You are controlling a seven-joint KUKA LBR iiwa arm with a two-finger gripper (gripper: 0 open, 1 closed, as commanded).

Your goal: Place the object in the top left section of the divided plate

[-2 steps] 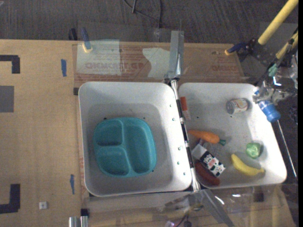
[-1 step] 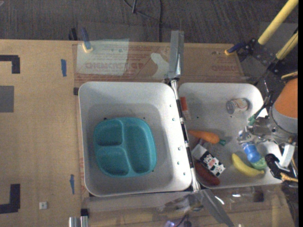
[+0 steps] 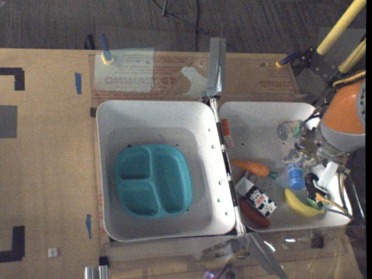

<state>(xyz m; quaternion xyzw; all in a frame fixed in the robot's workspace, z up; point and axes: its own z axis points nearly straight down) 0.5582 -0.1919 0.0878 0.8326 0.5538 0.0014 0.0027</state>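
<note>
A teal divided plate [image 3: 152,180] lies in the left bin [image 3: 110,127], with its top left section [image 3: 135,164] bare. The right bin [image 3: 256,118] holds an orange carrot [image 3: 251,167], a yellow banana [image 3: 302,205], a black-and-white carton [image 3: 258,197], a dark red object [image 3: 254,215], a small blue object [image 3: 295,178] and a clear bottle [image 3: 286,129]. My gripper [image 3: 298,151] hangs low over the right side of that bin, between the clear bottle and the blue object. The wrist hides what lies directly under it.
A small red item [image 3: 225,140] lies by the right bin's left wall. A raised metal divider [image 3: 216,74] runs between the bins. Yellow poles [image 3: 343,19] stand at the far right. Cardboard with blue tape marks [image 3: 46,156] covers the bench to the left.
</note>
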